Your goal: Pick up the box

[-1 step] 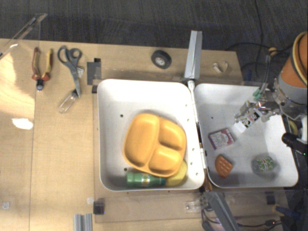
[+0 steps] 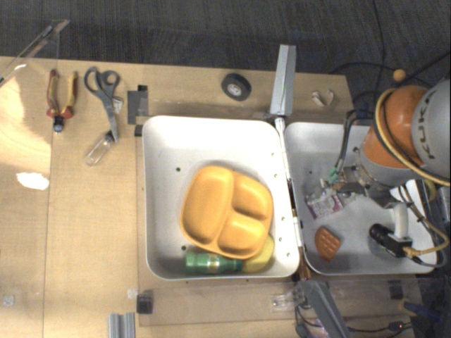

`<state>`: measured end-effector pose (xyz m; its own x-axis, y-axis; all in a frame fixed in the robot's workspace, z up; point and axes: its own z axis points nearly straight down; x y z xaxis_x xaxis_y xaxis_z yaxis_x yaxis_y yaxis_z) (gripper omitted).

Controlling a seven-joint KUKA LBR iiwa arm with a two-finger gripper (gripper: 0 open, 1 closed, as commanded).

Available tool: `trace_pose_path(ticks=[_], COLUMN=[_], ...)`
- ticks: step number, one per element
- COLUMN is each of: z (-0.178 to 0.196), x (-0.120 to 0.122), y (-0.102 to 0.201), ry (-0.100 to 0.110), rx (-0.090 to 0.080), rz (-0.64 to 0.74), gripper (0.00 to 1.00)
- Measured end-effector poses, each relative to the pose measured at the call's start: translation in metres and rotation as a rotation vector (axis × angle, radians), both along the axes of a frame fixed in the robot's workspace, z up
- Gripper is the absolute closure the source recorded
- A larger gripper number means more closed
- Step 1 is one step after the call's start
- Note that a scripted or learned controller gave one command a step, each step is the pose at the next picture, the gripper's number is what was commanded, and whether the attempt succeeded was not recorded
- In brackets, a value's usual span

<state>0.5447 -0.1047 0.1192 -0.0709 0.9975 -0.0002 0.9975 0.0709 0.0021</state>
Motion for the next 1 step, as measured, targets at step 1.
trace_pose_path(ticks=[1], z=[-0.0296], x=[0.0068], y=[0.0133], ry=[-0.013], rx=[-0.002], rz=[-0.065], gripper=[0.0])
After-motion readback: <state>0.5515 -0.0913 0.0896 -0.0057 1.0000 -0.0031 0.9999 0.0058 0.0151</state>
